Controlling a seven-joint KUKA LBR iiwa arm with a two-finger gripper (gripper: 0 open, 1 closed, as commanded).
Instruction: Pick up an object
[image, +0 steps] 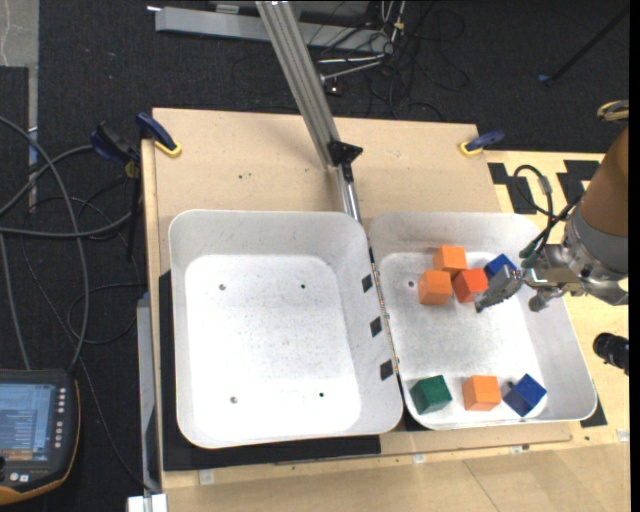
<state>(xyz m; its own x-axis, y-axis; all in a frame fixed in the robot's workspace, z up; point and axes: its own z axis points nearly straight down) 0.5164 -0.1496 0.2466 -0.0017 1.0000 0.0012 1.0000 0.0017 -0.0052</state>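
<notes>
Orange, blue and green blocks all lie in the right bin (560, 330), so the arm reaches there while the left bin (190, 300) is not its concern. The gripper (497, 291) hangs low beside a cluster: 2 orange blocks (435, 287) (450, 258), a red-orange block (468, 284) and a blue block (499, 268) packed close together. Whether its fingers are parted or shut I cannot tell; nothing is visibly held. Along the near wall, a green block (432, 393), another orange block (482, 392) and a second blue block (525, 394) sit apart, probably easier picks.
</notes>
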